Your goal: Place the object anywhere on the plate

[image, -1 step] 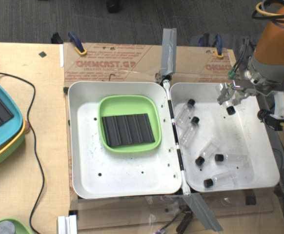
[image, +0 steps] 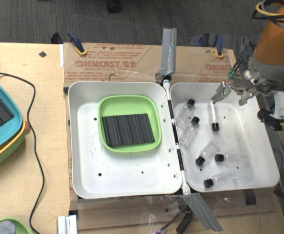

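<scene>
You are looking down at the pincer (image: pixel 232 92) as it is hanging over the far right corner of the right bin (image: pixel 259 179); its two fingers are spreading apart, with nothing showing between them. The grey arm (image: pixel 273 48) with its orange band is reaching in from the right behind it.

Just below and to the left of the pincer, a clear vial with a black cap (image: pixel 213 117) is lying lengthwise on the bin floor, cap toward you, apart from the fingertips. Further left of the pincer, two more capped vials (image: pixel 186 111) are lying near the divider. Well below it, toward the near edge, several more clear vials (image: pixel 215 157) are lying scattered at odd angles, some of them so transparent that you cannot count them with certainty.

The green plate (image: pixel 105 108) is sitting well to the left of the pincer, in the left bin (image: pixel 83 174), and a dark ribbed mat (image: pixel 128 129) is covering much of its middle. Between the pincer and the plate, the raised rims of both bins and the metal strip (image: pixel 169 48) along their seam are standing in the way.

Far left on the worktop (image: pixel 25 189), a stack of teal and yellow trays (image: pixel 5 130) and a black cable (image: pixel 37 145) are lying well apart from everything.
</scene>
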Motion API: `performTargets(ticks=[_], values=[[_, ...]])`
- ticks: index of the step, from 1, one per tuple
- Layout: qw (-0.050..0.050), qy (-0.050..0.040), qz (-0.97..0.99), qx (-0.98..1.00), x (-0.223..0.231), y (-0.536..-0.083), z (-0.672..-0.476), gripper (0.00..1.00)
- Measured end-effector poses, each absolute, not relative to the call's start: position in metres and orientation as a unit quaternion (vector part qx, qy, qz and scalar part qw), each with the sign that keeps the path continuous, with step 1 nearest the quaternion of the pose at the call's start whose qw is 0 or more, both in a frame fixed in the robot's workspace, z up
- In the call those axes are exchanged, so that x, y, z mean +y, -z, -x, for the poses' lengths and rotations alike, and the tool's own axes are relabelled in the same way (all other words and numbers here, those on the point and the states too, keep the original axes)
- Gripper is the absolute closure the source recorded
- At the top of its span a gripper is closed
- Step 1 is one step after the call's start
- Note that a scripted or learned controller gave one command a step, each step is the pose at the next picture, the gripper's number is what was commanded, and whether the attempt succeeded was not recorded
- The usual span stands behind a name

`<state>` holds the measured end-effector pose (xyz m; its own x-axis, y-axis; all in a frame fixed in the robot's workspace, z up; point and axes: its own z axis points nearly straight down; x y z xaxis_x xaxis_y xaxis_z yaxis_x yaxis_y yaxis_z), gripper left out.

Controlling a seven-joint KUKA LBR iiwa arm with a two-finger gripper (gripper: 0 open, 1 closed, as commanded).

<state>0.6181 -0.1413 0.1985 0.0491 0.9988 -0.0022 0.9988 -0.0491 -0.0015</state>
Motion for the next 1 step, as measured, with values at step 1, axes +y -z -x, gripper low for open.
performTargets(ticks=[1], values=[[0.0, 0.0014, -0.783, 0.622, -0.1198, -0.2603, -0.6037, 0.0]])
